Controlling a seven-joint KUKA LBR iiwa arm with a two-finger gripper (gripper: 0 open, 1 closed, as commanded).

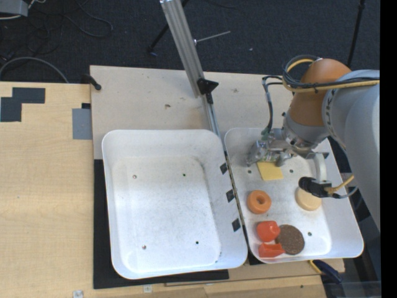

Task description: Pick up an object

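Overhead, the grey arm with its orange band is seen reaching in from the right over the right-hand white bin, one of two set side by side on the desk. The claw is lowered into the upper part of that bin, just above a pale yellow block, which lies on the bin floor and is touched or nearly touched by the metal tips. Whether the claw is spread or closed cannot be told from this angle, and nothing is seen gripped between its tips. Below the yellow block, an orange ring is laid near the bin's left wall. To its right, a cream-coloured round piece is placed beside a black part of the arm's fittings. Near the bin's lower edge, a red piece and a second red piece are found just beside a brown disc, the three touching. The left-hand bin is shown beside it, separated by a slanted metal rail.
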